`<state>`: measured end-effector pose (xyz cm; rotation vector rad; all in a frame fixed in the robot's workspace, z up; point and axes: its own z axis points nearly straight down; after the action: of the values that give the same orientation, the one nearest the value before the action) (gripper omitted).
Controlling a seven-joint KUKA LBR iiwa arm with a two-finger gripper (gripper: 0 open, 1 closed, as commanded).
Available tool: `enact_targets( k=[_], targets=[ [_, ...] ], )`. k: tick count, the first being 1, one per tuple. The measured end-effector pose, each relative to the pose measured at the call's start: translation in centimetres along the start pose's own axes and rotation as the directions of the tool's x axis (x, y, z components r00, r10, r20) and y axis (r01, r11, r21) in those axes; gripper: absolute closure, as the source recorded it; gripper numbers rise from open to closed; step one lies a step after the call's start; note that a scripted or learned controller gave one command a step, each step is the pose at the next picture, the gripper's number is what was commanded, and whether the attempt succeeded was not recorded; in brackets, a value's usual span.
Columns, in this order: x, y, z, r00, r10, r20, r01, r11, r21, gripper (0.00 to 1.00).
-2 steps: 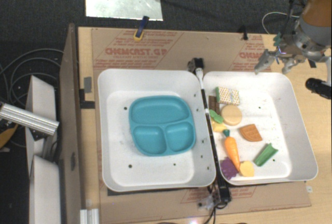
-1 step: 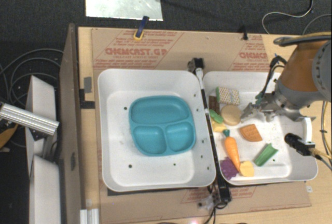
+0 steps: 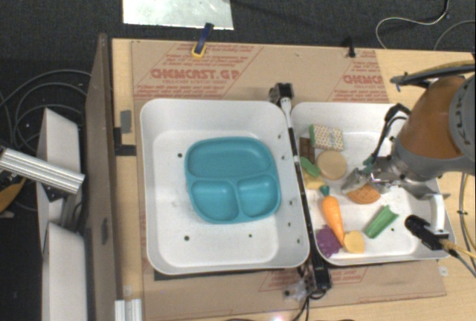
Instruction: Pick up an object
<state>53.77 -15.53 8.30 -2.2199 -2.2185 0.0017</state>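
Bright even overhead light, soft shadows, slightly grainy.

Two white bins sit side by side. The left bin (image 3: 160,163) holds a blue tray (image 3: 232,178). In the right bin (image 3: 357,119), the gripper (image 3: 362,180) is low over a brown disc (image 3: 364,195), with a carrot (image 3: 332,217), green block (image 3: 380,222), purple piece (image 3: 326,240) and tan round (image 3: 332,164) nearby.
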Motion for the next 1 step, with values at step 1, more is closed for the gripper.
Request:
enact_targets(
  k=[1],
  targets=[
    [-0.05, 0.34, -1.23, 1.000, -0.002, 0.002, 0.002, 1.000, -0.007, 1.00]
  ],
)
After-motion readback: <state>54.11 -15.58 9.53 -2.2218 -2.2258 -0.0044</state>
